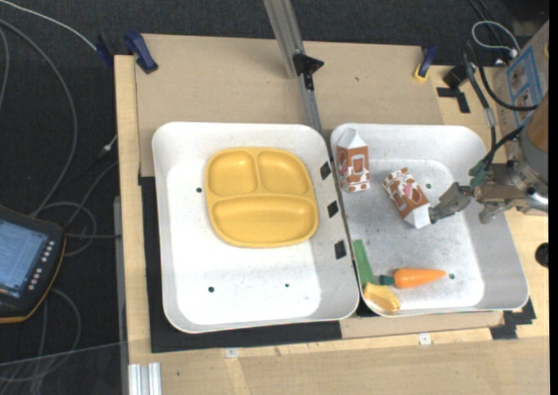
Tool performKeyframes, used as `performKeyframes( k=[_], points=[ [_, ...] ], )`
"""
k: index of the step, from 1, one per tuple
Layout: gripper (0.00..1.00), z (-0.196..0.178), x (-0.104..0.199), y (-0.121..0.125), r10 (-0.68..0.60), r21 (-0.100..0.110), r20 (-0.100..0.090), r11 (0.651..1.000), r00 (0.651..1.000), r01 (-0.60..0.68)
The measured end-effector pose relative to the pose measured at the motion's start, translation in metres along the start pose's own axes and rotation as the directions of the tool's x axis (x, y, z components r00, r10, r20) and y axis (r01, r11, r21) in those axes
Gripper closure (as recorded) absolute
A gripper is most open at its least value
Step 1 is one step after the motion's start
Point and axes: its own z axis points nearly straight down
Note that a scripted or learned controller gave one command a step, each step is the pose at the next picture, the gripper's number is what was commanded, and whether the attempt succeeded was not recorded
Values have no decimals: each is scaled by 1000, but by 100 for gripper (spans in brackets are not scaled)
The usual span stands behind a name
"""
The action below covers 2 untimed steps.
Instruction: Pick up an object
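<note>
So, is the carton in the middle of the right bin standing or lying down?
Lying down. The carton rests tilted on its long side on the right bin floor, white end toward the gripper.

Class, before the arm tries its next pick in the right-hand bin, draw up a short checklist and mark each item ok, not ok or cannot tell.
1. Gripper over the right bin: ok.
2. Nearest carton lying tilted beside it: ok.
3. Carton between the fingers: cannot tell.
4. Second carton apart from the first: ok.
5. Carrot lying clear of the gripper: ok.
6. Yellow plate in the left bin, out of the way: ok.
</note>
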Motion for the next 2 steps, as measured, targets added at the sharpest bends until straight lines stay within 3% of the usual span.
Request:
performKeyframes(
  k=[1, 2],
  points=[
    [0, 0, 0, 0, 0, -1, 1, 1000, 1000, 0],
    [0, 46, -1, 10, 1, -2, 1, 1000, 1000, -1]
  ],
)
